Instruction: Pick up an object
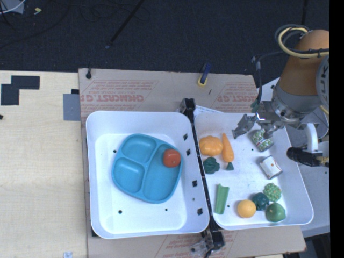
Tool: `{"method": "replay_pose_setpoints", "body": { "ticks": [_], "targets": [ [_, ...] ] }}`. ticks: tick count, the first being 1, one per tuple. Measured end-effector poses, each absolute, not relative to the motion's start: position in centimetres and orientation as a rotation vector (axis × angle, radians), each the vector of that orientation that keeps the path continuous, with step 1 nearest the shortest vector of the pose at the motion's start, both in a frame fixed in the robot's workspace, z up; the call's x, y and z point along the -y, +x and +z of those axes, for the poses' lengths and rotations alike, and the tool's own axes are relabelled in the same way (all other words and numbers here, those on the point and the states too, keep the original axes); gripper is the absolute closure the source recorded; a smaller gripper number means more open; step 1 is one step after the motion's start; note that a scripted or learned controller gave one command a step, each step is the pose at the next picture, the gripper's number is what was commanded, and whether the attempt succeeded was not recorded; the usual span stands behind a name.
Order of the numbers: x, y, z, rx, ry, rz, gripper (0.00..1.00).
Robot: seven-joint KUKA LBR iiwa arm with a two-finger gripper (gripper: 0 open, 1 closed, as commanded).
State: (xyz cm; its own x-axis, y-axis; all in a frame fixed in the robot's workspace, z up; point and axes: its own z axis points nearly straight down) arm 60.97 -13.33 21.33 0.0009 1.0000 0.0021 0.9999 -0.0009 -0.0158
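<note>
Nearest, in the right shallow white bin (306, 211): a round green fruit (276, 213), a dark teal lump (261, 201), a knobbly pale green vegetable (272, 191), a round yellow-orange fruit (246, 208), an upright-lying green stalk (221, 198). Further back, a small white and red can (270, 167), a dark green broccoli floret (210, 165), an orange carrot (228, 148), an orange pepper (210, 145). In the left shallow white bin (99, 208), a blue divided plastic plate (134, 171) bearing a red tomato (171, 158). Farthest, at the right bin's rear, gripper (258, 127) splayed open, grasping nothing, just beside a green-speckled jar (263, 140).
</note>
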Motion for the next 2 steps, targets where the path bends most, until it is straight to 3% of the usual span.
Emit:
{"method": "replay_pose_setpoints", "body": {
  "ticks": [1,2],
  "targets": [
    [13.3,61.2,22.2,2.222,-2.219,0.002,0.00],
    [13.4,61.5,17.8,2.219,-2.216,0.007,0.00]
  ]
}}
